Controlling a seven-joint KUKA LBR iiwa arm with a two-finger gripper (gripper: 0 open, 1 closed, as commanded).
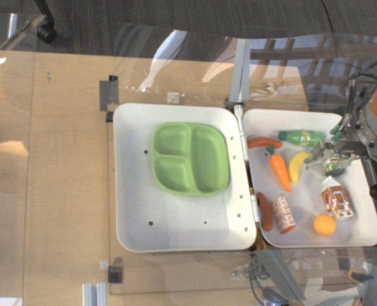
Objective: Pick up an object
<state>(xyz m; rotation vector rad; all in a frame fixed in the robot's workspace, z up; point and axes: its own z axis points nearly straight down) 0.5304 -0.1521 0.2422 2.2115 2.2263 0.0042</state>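
Bright, even light; white glare streaks across the bench [60, 171]; focus sharp.

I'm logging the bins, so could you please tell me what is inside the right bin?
The right bin holds a green bottle, sausage, carrot, banana, milk carton, orange, red packet and another sausage. The gripper covers its upper right.

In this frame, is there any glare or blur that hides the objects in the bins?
Camera view: pale reflections streak the bench above the bins, clear of the objects; green plate, carrot and orange read sharply; the gripper at the right bin's edge is cluttered, small, hard to resolve.
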